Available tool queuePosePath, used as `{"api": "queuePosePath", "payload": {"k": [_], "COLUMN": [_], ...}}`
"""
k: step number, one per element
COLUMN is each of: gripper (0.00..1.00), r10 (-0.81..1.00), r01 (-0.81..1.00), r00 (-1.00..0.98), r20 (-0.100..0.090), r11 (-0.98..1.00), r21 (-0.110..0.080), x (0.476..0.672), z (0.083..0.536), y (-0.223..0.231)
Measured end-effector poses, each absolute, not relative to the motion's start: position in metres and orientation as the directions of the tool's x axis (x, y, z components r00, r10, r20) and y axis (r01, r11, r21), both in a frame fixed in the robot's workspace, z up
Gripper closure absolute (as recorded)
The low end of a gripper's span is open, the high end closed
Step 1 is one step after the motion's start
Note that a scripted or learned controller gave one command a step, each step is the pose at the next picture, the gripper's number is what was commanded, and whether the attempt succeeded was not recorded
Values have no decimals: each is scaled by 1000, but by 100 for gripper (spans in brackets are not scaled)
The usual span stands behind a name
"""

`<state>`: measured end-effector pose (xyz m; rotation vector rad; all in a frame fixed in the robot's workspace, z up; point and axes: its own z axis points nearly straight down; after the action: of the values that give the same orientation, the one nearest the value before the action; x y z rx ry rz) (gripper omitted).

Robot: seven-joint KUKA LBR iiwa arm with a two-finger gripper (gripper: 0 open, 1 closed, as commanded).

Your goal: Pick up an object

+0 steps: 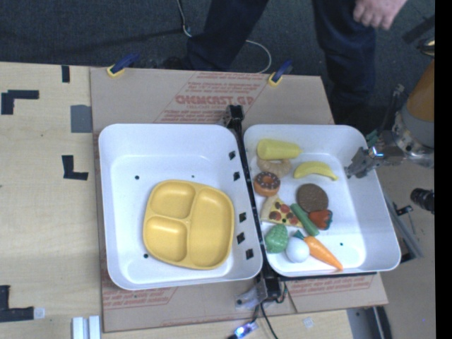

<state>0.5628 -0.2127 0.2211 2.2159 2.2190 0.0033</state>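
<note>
The right bin (pixel 374 221) holds several toy foods: a yellow pepper (pixel 277 149), a banana (pixel 315 169), a donut (pixel 267 183), a brown patty (pixel 312 197), a pizza slice (pixel 275 211), a green vegetable (pixel 276 239), a white egg (pixel 297 249) and a carrot (pixel 323 253). My gripper (pixel 360 162) hangs over the right bin's upper right edge, to the right of the banana and apart from it. Its dark fingers look spread with nothing between them.
The left bin (pixel 123 161) bears a yellow divided plate (pixel 189 223). A person stands behind the bench at the top, hand (pixel 380 2) hanging. Cardboard (pixel 205 97) lies under both bins. A black divider strip (pixel 244 182) runs between the bins.
</note>
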Motion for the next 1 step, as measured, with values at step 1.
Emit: {"api": "queuePosePath", "payload": {"k": [1], "gripper": [100], "r10": [1000], "r01": [1000], "r00": [-1], "r20": [0], "r11": [1], "r21": [0], "x": [563], "z": [224], "y": [-212]}}
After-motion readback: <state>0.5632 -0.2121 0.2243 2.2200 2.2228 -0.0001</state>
